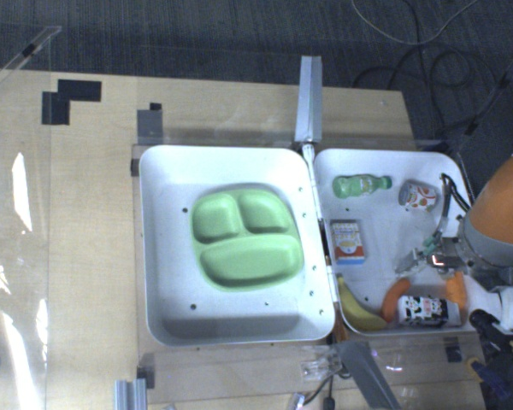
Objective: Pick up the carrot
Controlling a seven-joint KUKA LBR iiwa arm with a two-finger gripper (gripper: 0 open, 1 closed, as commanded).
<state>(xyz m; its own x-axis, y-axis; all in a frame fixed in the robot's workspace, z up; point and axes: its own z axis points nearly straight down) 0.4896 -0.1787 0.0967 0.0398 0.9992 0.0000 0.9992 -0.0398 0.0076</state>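
Pincer (pixel 419 257) hangs low over the right bin (pixel 380 162), fingers spread wide, nothing between them. Carrot (pixel 394 294) lies just below and left of the fingertips, touching the black-and-white can (pixel 424 311). Banana (pixel 357 310) sits farther left. Green bottle (pixel 361 184) is well above; small box (pixel 348 240) is to the left.

tray (pixel 244 259) green | bottle (pixel 359 185) green | banana (pixel 359 312) yellow | carrot (pixel 395 295) orange | bins (pixel 167 229) white

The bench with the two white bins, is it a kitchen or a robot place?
Probably a robot lab, not a kitchen: a robot arm reaches over the right bin of toy-like groceries, cables trail on carpet, and a green tray sits in the left bin.
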